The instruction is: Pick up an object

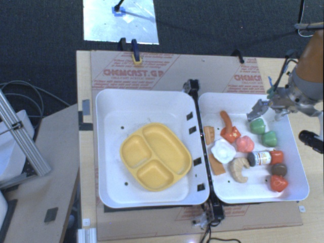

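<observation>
Two white bins sit side by side on your bench, and the camera view looks down on both. The left bin (109, 135) holds a yellow divided tray (155, 156), lying flat near its middle. The right bin (296, 151) carries the clutter: an orange-red piece (229, 128), a pink ball (245, 144), a white cup-like thing (223, 151), a tan curved piece (239, 169), a small bottle (263, 158) lying on its side, a brown ball (279, 169), a red piece (278, 184) and two green objects (263, 131) near the far right corner.

You can see the arm reaching in from the right, with the gripper (263, 108) hanging at the far side of the right bin, just above the upper green object. You cannot tell from this slant whether the gripper is open or closed, and nothing is seen clamped in it.
</observation>
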`<control>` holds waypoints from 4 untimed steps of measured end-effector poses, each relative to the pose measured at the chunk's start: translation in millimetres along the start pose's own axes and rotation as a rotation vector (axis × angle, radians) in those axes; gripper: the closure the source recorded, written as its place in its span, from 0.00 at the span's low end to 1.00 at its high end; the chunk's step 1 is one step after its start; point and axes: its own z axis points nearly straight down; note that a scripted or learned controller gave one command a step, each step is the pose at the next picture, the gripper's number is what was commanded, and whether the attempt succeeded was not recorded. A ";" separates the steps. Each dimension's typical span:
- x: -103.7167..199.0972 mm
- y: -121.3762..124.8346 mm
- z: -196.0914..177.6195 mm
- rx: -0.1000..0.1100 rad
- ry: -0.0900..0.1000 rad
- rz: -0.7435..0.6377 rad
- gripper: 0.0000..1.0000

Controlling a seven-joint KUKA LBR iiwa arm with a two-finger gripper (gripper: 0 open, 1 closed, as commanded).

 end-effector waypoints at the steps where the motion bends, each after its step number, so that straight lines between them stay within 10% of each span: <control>1: 87.0 -80.4 -44.5 0.003 0.004 -0.007 0.00; 2: 158.5 -93.0 49.2 0.008 0.004 -0.008 0.00; 3: 114.5 -96.9 -126.1 -0.018 -0.001 0.000 0.00; 4: 158.7 -100.2 52.1 0.012 0.002 0.000 0.00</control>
